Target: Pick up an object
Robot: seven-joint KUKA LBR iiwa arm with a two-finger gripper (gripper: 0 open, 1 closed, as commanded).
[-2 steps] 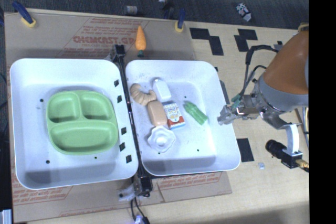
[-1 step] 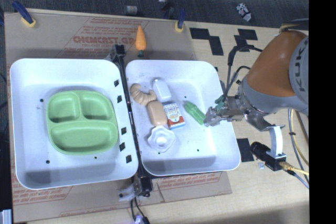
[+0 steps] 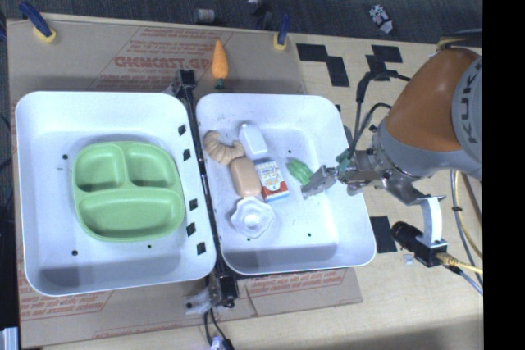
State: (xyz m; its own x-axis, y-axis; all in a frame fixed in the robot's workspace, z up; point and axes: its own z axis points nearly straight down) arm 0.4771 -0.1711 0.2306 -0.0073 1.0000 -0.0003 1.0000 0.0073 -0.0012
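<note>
The right bin (image 3: pixel 320 246) holds several small objects: a tan curved piece (image 3: pixel 218 147), a white block (image 3: pixel 253 140), a peach oblong piece (image 3: pixel 244 176), a red and white carton (image 3: pixel 271 179), a small green piece (image 3: pixel 299 171) and a white cup-like piece (image 3: pixel 251 218). My gripper (image 3: pixel 319 180) reaches in from the right, low over the bin's right half, just right of and below the green piece. Nothing shows between its fingers.
The left bin (image 3: pixel 41 258) holds a green divided plate (image 3: pixel 127 190). An orange carrot-shaped toy (image 3: pixel 219 60) lies on the cardboard behind the bins. The arm's orange band (image 3: pixel 426 106) and grey wrist hang over the right bin's right rim.
</note>
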